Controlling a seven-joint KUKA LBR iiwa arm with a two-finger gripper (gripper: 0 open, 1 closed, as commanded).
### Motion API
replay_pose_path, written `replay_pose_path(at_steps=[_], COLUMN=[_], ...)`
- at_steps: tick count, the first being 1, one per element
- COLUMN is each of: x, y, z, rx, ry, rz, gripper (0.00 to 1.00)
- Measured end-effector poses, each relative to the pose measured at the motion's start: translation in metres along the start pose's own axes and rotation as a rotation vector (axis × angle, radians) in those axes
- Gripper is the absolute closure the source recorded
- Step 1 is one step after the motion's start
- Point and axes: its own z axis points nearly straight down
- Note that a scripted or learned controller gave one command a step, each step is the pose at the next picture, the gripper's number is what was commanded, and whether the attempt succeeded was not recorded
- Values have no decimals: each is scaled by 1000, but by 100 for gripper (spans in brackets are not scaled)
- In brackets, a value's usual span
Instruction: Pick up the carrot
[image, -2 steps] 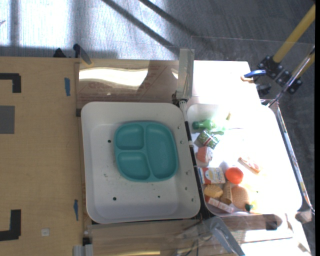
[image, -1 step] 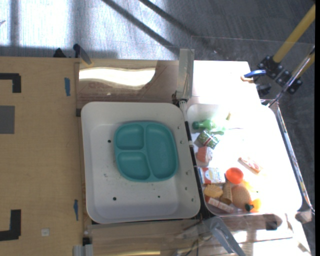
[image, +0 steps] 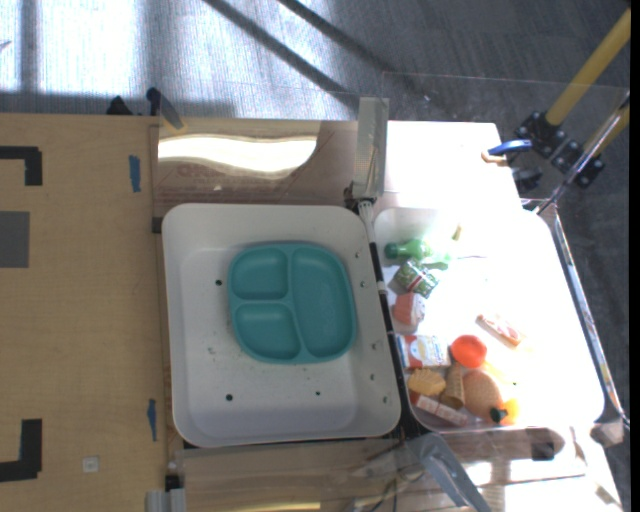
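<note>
The right white bin (image: 540, 300) holds a heap of toy foods under bright light. An orange, elongated piece (image: 404, 310) that looks like the carrot lies against the bin's left wall, below a green-labelled packet (image: 415, 277). It is partly washed out by glare, so its ends are hard to make out. A second small orange item (image: 505, 409) sits at the bin's near edge beside a brown rounded piece (image: 482, 390).
The left white bin (image: 190, 300) carries a teal divided plate (image: 293, 302). Also in the right bin are a green bottle (image: 408, 249), an orange-red round item (image: 468, 350), a pink-and-white bar (image: 499, 329) and a white carton (image: 428, 350). A yellow pole with black clamps (image: 560, 140) stands at the top right.
</note>
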Motion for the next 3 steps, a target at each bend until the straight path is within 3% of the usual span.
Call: replay_pose_path(at_steps=[1,2,3], x=[1,-50,-30], y=[-4,-11,11], z=[-10,190,49], rx=[7,-7,-9], ry=[4,-21,4], rz=[-4,102,-23], gripper=[100,100,100])
